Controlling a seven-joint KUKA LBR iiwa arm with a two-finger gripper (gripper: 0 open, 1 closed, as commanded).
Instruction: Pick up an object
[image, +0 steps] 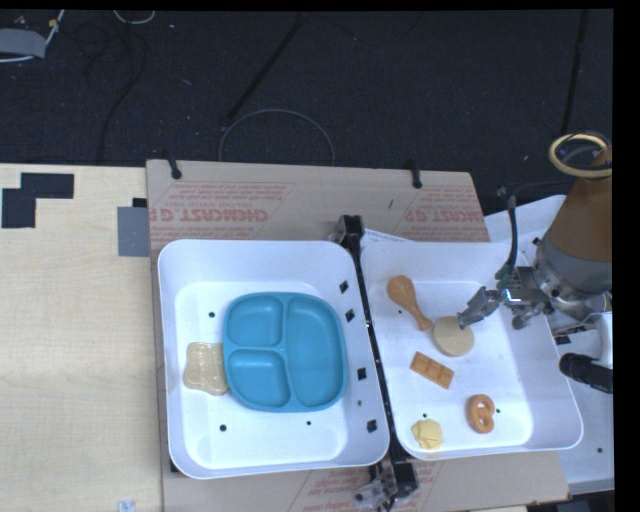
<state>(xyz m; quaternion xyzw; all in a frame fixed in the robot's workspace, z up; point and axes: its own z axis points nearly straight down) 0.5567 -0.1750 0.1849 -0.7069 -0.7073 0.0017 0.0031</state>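
Observation:
In the right bin (545, 400) lie a tan drumstick-shaped toy (406, 297), a round beige disc (453, 339), a brown rectangular cracker (432, 370), a small orange pretzel (481, 412) and a pale yellow lump (427, 433). My gripper (494, 316) hangs low over the upper right part of this bin, open. Its left fingertip (467, 318) is at the disc's upper right edge. Nothing sits between the fingers.
The left bin (190, 290) holds a blue divided plate (283, 351) with a piece of toast (205, 368) at its left side. A black divider (362, 340) runs between the bins. The grey and orange arm (585, 225) comes in from the right.

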